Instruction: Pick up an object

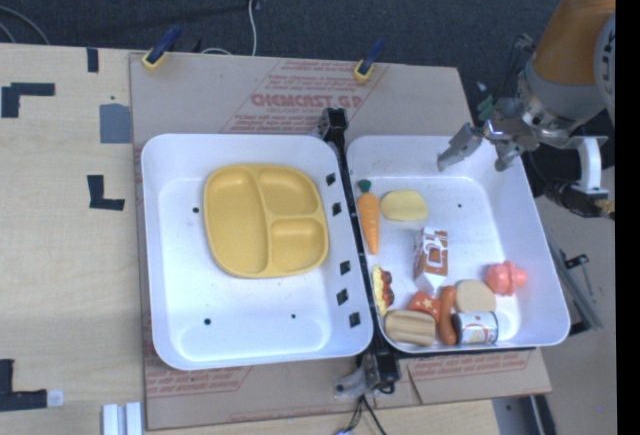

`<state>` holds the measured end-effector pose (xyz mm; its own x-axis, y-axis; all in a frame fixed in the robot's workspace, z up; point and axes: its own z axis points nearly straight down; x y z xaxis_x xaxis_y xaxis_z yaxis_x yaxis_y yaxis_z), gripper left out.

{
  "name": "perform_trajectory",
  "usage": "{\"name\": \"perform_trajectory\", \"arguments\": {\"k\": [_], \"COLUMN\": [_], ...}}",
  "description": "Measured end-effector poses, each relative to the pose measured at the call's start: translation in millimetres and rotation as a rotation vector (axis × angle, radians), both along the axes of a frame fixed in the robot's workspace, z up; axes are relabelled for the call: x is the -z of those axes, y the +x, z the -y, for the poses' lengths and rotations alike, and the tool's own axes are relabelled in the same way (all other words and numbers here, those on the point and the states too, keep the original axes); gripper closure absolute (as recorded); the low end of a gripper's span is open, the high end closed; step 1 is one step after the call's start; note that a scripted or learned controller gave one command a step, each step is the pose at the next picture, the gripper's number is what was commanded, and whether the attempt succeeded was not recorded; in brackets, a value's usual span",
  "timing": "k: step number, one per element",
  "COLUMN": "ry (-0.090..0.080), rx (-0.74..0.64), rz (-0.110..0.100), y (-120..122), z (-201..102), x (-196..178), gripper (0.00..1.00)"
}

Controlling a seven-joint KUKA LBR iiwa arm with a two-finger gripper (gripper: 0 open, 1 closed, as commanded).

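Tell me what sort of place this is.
Probably a robot grasping lab, not a kitchen: two white bins on a cardboard-covered bench, toy food like a carrot and a yellow tray, and the arm's gripper above the right bin.

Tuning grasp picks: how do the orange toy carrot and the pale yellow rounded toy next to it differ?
The orange toy carrot is long, thin and tapered; the pale yellow rounded toy is short and plump. The carrot is vivid orange with a green top; the yellow toy is pale and plain. The carrot lies lengthwise along the bin's left wall; the yellow toy sits further in. Both lie in the right white bin, away from the gripper.
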<state>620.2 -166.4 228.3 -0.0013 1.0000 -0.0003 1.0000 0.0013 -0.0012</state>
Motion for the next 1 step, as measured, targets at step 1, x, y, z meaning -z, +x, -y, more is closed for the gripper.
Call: {"name": "perform_trajectory", "arguments": {"k": [1], "ry": [-0.002], "rx": [0.002], "rz": [0.003], "y": [-5.5], "z": [-45.5], "x": [132.0], "gripper": [0.00]}}
